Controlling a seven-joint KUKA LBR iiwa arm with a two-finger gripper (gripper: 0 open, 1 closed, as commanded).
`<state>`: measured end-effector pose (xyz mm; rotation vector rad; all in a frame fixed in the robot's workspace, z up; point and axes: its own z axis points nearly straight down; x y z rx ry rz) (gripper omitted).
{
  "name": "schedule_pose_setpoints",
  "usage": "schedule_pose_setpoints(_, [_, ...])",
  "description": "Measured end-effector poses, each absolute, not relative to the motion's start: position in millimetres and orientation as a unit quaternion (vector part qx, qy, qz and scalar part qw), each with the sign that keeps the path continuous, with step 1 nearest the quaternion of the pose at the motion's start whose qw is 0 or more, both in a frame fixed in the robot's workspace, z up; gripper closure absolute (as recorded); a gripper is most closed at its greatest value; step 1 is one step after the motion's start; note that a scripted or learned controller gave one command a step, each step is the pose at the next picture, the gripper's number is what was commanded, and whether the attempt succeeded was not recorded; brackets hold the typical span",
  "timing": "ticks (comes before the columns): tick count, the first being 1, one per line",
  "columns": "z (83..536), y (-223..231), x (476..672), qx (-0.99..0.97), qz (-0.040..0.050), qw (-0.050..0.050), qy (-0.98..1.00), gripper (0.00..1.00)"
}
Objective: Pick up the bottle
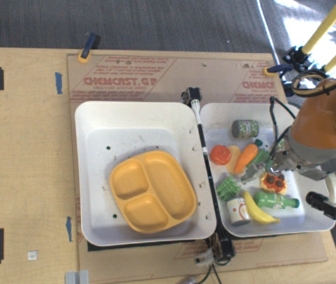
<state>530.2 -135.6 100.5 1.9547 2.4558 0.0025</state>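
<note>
Claw of mine hangs low in the right bin; open or closed, I cannot tell. Green bottle lies just below it, beside the banana. Approach stage: next I must drop squarely over it.

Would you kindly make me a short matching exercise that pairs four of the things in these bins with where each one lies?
Things:
1. yellow divided plate
2. green bottle
3. green can
4. banana

Places:
A. far end of the right bin
B. left bin
C. near end of the right bin, beside the small white cup
D. right bin, just past the banana, below the arm's wrist

Pairs: 1-B, 2-D, 3-A, 4-C
</note>
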Motion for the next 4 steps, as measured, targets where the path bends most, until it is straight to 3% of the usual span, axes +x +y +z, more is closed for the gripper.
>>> schedule_pose_setpoints(1, [185.3, -83.0, 549.3, 0.446, 0.0008, 0.002, 0.895, 0.0])
schedule_pose_setpoints(2, [114.1, -98.6, 558.0, 0.467, 0.0008, 0.002, 0.884, 0.0])
schedule_pose_setpoints(3, [89.7, -112.1, 526.2, 0.348, 0.002, 0.009, 0.938, 0.0])
schedule_pose_setpoints(4, [101.6, -113.7, 529.4, 0.349, 0.0022, 0.016, 0.937, 1.0])
